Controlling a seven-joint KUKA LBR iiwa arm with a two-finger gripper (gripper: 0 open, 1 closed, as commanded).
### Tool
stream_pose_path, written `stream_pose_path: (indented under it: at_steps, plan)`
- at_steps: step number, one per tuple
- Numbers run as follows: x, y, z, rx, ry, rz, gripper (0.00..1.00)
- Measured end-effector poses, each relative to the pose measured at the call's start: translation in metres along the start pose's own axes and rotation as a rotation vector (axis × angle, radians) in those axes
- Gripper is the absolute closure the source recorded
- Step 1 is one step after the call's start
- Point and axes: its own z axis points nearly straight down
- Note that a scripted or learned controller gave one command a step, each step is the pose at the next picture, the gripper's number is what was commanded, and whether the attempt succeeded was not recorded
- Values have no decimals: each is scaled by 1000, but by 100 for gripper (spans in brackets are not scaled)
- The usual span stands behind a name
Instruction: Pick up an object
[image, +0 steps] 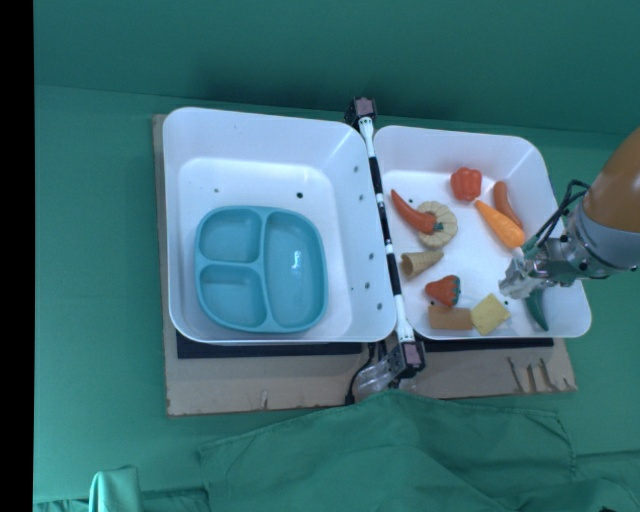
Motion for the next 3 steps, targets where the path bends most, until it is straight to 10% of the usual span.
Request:
stream_pose_path:
  at_steps: [3]
  plan:
    - [0, 5, -11, 1, 0, 0, 100]
